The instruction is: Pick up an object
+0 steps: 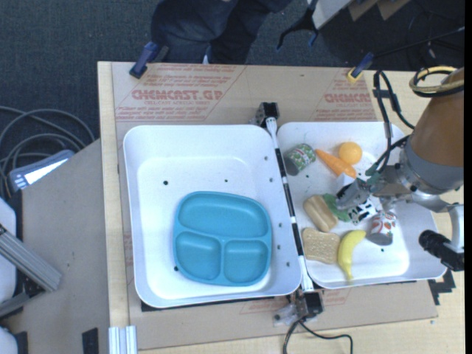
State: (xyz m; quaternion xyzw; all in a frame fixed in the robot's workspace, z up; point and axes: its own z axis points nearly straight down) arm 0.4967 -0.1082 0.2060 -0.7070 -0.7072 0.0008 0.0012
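The right bin (pixel 394 268) holds several toy foods. A yellow banana (pixel 347 251) lies at the front beside a tan cracker (pixel 319 245). A tan bread roll (pixel 318 212) and a green piece (pixel 340 210) sit mid-bin. An orange carrot (pixel 334 162), an orange ball (pixel 349 152) and a green can (pixel 300 156) lie at the back. A black-and-white piece (pixel 363 213) and a grey-red piece (pixel 381 229) lie to the right. My gripper (pixel 352 194) reaches in from the right, low over the green piece and just behind the black-and-white piece.
The left bin (pixel 147 161) holds a blue divided plate (pixel 221 237). A black clip (pixel 268 112) joins the bins at the back, and another (pixel 306 302) sits at the front. The arm's grey and orange body (pixel 442 146) covers the right bin's far right side.
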